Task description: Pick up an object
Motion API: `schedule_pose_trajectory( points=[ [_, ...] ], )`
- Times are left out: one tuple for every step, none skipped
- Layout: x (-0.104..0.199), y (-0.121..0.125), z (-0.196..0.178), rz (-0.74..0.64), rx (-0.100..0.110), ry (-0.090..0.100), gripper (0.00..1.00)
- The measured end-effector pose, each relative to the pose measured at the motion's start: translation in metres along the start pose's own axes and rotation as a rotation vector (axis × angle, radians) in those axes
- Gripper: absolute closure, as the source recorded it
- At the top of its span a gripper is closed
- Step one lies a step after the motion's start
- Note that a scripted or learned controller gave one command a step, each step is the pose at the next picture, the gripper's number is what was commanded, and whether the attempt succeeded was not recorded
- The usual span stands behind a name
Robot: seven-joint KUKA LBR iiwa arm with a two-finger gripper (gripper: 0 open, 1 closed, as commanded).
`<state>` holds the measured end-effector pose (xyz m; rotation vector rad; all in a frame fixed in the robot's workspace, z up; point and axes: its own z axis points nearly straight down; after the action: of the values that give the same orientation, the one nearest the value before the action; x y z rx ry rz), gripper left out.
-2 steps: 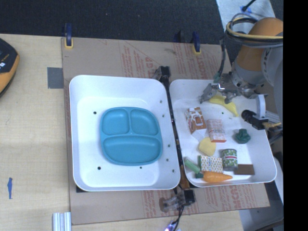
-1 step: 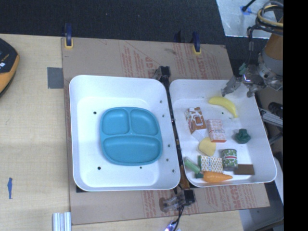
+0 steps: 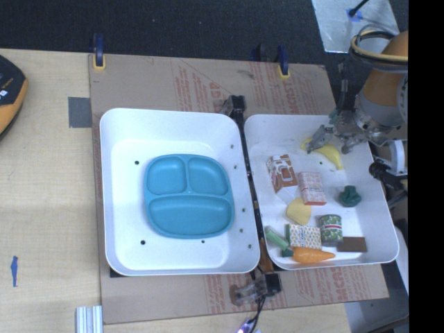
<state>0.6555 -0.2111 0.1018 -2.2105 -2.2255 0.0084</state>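
My gripper [image 3: 333, 140] hangs low over the far part of the right bin [image 3: 368, 159], open, its fingers spread to either side. A yellow banana [image 3: 332, 156] lies just below and in front of it, and I see nothing held between the fingers. Further toward the front lie a brown and white carton [image 3: 281, 173], a pink box [image 3: 311, 187], a dark green piece [image 3: 349, 196] and a pale yellow lump [image 3: 299, 212].
At the right bin's front are a small can [image 3: 330, 227], a brown block [image 3: 352, 244], a patterned box [image 3: 304, 236], a green stick [image 3: 276, 238] and a carrot [image 3: 312, 255]. The left bin [image 3: 118, 158] holds a blue divided plate [image 3: 189, 195].
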Motion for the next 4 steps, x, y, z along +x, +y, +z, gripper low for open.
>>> schedule_pose_trajectory(
  points=[
    [0.000,0.001,0.010,0.001,-0.001,0.001,0.00],
    [0.000,0.001,0.010,0.000,-0.001,0.001,0.00],
    [-0.002,-0.002,0.000,-0.003,0.014,0.002,1.00],
    [0.034,-0.001,-0.030,0.001,0.005,0.000,1.00]
  ],
)
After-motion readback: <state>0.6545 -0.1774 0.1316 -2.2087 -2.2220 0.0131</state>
